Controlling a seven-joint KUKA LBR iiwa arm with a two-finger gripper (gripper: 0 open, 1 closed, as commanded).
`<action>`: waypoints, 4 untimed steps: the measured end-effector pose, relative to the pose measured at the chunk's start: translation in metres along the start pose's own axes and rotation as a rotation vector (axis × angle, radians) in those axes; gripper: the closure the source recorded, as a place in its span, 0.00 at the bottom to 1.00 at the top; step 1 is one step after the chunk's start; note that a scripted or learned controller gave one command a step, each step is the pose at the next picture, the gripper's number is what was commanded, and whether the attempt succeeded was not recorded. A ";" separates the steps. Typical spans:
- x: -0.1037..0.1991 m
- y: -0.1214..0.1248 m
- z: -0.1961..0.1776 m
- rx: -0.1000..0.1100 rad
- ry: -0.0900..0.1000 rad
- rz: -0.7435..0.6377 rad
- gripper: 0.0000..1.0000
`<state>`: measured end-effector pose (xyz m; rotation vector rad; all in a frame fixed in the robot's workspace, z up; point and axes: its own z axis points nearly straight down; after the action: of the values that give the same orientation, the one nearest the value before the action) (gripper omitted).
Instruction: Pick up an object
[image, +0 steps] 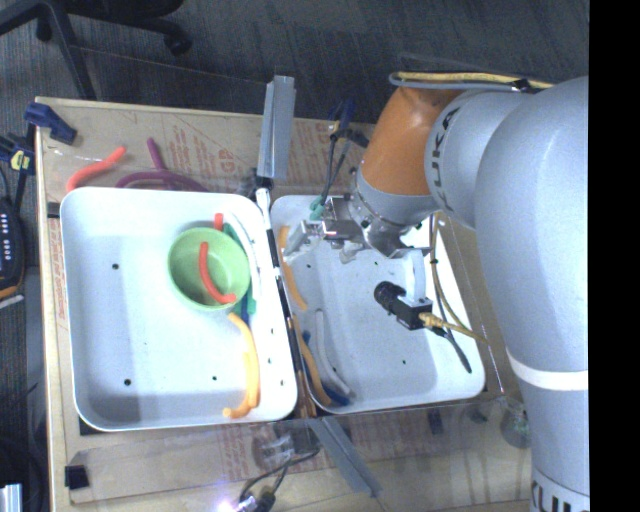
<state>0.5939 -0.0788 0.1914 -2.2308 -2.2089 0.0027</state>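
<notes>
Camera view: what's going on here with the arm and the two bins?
The arm reaches over the right bin, with its gripper near that bin's upper left corner in the view. I cannot tell that it holds anything yet. The left bin holds a green bowl with a red stick in it, and a yellow strip beside the bowl.
</notes>
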 end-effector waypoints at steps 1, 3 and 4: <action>-0.069 0.012 -0.011 -0.003 -0.001 -0.150 0.00; 0.008 -0.066 -0.078 0.001 0.000 -0.128 0.00; 0.035 -0.085 -0.003 0.001 0.000 -0.258 0.00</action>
<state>0.5098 -0.0433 0.1949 -1.9275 -2.4769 0.0042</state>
